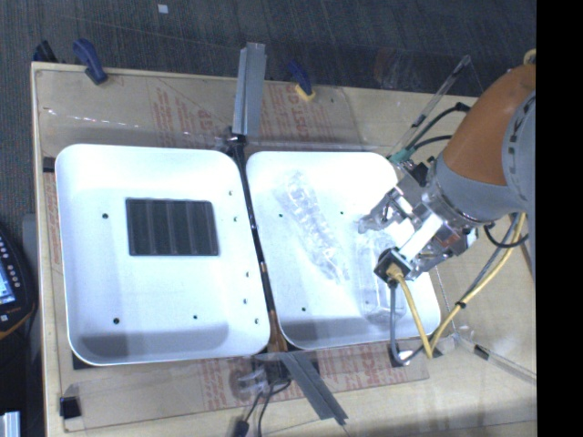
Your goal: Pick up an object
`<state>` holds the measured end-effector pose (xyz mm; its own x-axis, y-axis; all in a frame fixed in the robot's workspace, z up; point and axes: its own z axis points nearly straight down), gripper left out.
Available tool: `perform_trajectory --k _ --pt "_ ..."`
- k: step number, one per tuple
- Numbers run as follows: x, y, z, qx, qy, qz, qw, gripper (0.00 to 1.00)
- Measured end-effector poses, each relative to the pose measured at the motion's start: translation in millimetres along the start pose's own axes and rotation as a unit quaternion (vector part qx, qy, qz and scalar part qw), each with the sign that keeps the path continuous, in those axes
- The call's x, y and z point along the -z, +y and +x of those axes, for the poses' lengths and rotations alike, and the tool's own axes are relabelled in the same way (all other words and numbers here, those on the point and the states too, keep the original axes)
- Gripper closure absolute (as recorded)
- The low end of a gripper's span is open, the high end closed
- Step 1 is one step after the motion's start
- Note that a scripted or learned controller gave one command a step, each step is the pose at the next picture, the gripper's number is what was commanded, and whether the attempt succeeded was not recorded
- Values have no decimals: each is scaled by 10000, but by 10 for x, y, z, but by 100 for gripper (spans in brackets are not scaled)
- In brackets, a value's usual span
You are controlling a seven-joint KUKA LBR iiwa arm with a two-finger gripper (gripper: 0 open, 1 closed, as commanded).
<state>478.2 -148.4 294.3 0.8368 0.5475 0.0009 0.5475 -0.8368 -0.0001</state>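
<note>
Two shallow white bins sit side by side on the pale wooden bench (137,385). Furthest left, the left white bin (91,244) carries a dark ribbed rectangular panel (171,227) lying flat near its middle, well apart from the arm. Moving rightward past the dark divider where the bins meet, the right white bin (273,317) holds a clear crinkled plastic object (314,226), long and slanted, stretching from the upper centre of that bin down toward its middle. Just beside it, further right, lies a second clear plastic piece (375,285) near the bin's right wall. Over that right edge hangs the two-finger gripper (393,244) on the grey arm with the orange band (487,144). Whether its claw is spread or pressed together cannot be told, and nothing is visibly pinched in it.
</note>
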Motion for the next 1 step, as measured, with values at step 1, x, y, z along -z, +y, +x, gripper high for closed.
perform_trajectory --k 1 --pt "-877 -141 274 -1840 -28 34 9829 0"
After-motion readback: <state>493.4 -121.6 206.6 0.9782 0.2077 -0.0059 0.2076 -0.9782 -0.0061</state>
